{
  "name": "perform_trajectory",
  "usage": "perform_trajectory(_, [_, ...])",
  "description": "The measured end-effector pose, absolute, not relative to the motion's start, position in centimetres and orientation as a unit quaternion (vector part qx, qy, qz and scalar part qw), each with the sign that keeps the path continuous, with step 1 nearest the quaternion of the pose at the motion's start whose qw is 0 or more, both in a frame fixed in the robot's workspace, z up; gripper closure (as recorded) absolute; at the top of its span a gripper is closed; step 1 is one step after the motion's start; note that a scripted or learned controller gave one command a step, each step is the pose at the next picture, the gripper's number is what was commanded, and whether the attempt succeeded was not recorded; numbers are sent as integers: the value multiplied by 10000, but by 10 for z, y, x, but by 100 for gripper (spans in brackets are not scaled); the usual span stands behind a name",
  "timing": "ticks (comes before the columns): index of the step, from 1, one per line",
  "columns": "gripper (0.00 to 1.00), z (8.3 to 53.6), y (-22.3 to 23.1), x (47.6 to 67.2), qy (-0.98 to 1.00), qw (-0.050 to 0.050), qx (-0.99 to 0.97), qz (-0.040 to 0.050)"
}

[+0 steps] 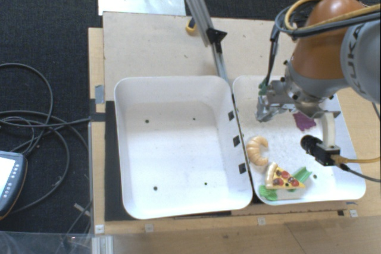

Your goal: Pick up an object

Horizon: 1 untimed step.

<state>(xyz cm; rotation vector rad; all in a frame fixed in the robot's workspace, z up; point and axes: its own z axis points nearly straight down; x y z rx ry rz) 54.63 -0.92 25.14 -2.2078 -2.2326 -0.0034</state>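
The right bin (348, 187) holds a tan croissant (258, 150) near its left wall. In front of it lies a pizza slice (283, 178) on a green piece (302, 175). A purple object (304, 121) lies further back, partly hidden under the arm. My gripper (265, 112) hangs over the back left part of this bin, above and behind the croissant. I see nothing held in it.
The left bin (128, 128) stands beside the right one, their walls meeting at a shared edge (237, 140). A black fitting with a yellow cable (318, 150) hangs off the arm over the right bin. A grey pole (199, 3) slants across the bench behind.
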Motion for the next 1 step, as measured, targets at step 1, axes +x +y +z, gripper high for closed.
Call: perform_trajectory(1, [100,253,53,542,-7114,6,-7027,-12])
